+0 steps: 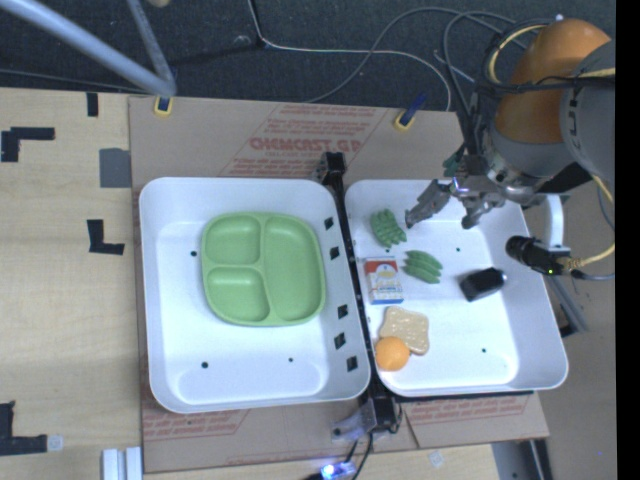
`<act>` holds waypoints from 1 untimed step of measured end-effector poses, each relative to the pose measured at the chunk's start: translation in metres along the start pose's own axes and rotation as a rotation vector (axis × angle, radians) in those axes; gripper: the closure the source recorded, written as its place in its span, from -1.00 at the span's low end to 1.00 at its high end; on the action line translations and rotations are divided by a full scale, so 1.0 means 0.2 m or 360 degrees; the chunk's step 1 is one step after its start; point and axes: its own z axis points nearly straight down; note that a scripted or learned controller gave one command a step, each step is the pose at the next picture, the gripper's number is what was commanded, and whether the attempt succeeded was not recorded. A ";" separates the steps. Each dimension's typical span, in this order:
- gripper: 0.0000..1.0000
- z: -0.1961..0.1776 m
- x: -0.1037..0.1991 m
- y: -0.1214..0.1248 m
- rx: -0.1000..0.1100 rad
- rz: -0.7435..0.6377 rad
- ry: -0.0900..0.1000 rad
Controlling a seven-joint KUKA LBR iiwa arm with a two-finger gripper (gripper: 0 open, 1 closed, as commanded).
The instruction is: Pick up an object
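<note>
The end effector (447, 208) hovers over the right bin (520, 353), its fingers spread apart and gripping nothing. Below lie two green leafy pieces (388, 227), one small carton (383, 278), one toast slice (406, 328), one orange (392, 354) and one black block (482, 284). The left bin (170, 268) holds one green divided plate (264, 269).

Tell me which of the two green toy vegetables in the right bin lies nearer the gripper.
The ridged green piece by the bin's left wall, just below-left of the gripper. The other green pod lies lower, toward the bin's middle.
</note>
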 end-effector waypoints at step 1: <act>-1.00 -0.03 0.00 0.01 -0.0017 -0.0003 -0.0002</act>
